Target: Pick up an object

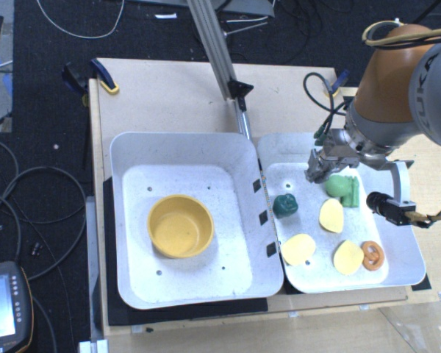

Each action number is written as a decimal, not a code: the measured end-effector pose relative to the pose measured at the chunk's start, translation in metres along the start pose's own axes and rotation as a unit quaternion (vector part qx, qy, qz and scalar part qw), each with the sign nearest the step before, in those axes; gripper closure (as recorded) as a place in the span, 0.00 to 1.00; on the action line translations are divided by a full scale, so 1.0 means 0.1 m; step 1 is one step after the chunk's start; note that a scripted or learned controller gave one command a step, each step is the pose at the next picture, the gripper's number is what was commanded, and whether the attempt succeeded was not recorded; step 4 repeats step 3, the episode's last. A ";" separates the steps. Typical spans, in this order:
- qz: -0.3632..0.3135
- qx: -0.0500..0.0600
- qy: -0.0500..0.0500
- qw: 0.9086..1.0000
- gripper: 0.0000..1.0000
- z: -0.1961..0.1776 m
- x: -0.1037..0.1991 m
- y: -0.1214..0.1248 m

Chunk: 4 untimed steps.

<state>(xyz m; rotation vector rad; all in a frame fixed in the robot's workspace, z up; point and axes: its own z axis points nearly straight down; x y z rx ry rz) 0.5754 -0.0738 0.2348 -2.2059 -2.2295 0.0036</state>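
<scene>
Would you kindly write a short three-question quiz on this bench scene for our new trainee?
1. True or false: the yellow bowl sits in the left bin.
2. How many pale yellow pieces lie in the right bin?
3. Which thing lies nearest the gripper: A) the orange ring, B) the light green piece, C) the dark green piece?

Key: 1 true. 2 three. 3 B.

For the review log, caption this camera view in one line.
KUKA arm's gripper low in the right bin, beside a light green object; yellow bowl in the left bin.
</scene>
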 end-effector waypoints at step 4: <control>-0.001 -0.001 -0.001 1.000 1.00 0.00 1.58 -0.21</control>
